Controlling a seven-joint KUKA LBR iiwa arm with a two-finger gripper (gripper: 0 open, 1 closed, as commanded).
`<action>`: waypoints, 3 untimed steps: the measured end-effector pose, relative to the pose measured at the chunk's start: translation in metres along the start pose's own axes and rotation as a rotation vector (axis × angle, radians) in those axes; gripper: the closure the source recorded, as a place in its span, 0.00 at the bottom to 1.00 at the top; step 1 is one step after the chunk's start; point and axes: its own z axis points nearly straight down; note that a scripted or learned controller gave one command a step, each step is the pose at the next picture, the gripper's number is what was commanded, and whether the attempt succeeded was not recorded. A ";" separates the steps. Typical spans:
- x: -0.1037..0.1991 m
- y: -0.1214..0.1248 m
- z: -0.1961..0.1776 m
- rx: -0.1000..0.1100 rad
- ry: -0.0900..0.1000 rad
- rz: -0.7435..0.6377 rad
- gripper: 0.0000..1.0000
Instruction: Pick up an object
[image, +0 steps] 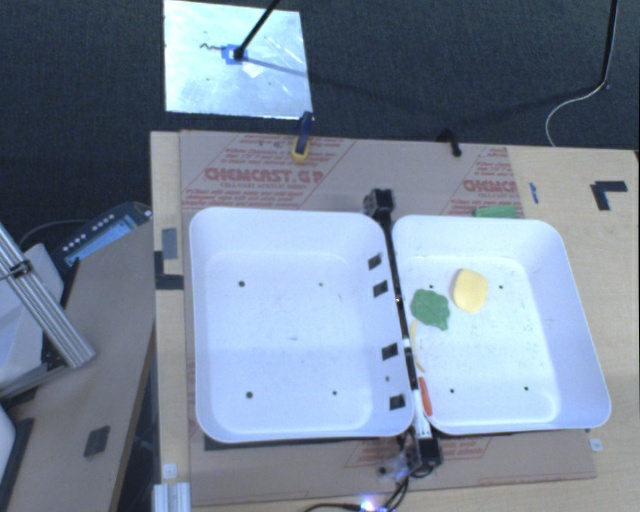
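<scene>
i cannot tell the tool's state from my feed, neither how far open it is nor whether it has hold of anything.

the pickable items lie in the right bin (560, 300), toward its left half. a yellow object (469, 290), rounded and pale, rests flat on the bin floor just right of centre-left. a green object (431, 308), darker and irregular in outline, lies just beside it to the lower left; i cannot tell whether the two touch. an orange object (425, 397), thin and elongated, lies against the bin's left wall near the lower corner, well apart from the other two.

the left bin (290, 320) sits touching the right one along a shared seam, where i see a row of small dark clips (381, 289).

both bins rest on a brown sheet (270, 175) with red printed lettering, laid on the table (620, 170). a strip of green tape (497, 211) sits on the sheet just above the right bin's top rim. a yellow clip (300, 150) sits at the sheet's top edge. beyond it a shiny metal plate (237, 60) lies on the dark floor.
</scene>
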 end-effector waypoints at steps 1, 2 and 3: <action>0.065 -0.001 0.115 0.020 0.009 -0.004 1.00; 0.016 -0.002 0.149 0.012 0.002 0.008 1.00; 0.009 0.000 0.010 -0.007 -0.002 0.002 1.00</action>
